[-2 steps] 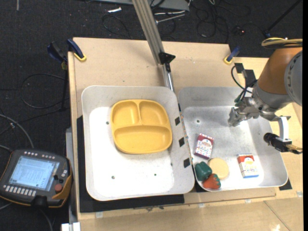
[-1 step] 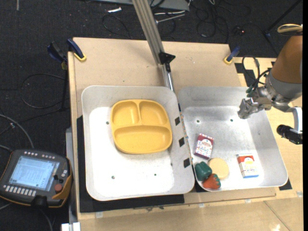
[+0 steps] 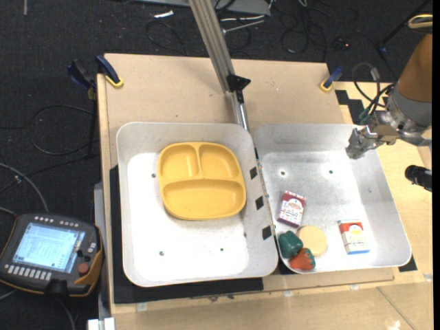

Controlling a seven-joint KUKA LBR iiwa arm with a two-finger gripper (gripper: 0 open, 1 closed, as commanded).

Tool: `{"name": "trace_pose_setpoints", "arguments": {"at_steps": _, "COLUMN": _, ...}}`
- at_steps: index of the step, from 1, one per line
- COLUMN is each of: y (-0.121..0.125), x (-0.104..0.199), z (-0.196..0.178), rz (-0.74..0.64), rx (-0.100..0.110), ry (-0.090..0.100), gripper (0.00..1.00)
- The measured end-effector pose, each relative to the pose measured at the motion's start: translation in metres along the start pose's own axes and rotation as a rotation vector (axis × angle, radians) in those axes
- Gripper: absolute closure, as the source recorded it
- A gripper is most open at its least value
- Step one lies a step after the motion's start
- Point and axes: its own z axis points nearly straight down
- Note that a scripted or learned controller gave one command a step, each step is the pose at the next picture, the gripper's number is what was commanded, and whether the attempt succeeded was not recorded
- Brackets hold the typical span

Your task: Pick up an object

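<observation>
The right bin (image 3: 323,184) holds a small red and white carton (image 3: 291,208), a second red and white box (image 3: 353,237), a pale round disc (image 3: 312,238), and a green piece (image 3: 289,242) beside a red piece (image 3: 302,258) at the bin's front left corner. My gripper (image 3: 358,144) hangs over the right bin's far right edge, well away from all of these. Nothing shows between its fingers.
A yellow divided plate (image 3: 202,180) lies in the left bin (image 3: 137,205). A slanted metal pole (image 3: 213,33) runs down to the wall between the bins. A teach pendant (image 3: 48,253) lies on the floor at the left. Clamps sit at the bench's far corners.
</observation>
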Motion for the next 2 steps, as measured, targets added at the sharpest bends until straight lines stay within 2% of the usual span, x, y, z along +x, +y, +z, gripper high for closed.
{"name": "trace_pose_setpoints", "arguments": {"at_steps": 1, "y": 0.005, "x": 0.010, "z": -0.050, "rz": -0.001, "rx": 0.000, "ry": 0.000, "gripper": 1.00}}
{"name": "trace_pose_setpoints", "arguments": {"at_steps": 2, "y": 0.007, "x": 0.010, "z": -0.085, "rz": 0.000, "rx": 0.001, "ry": 0.000, "gripper": 1.00}}
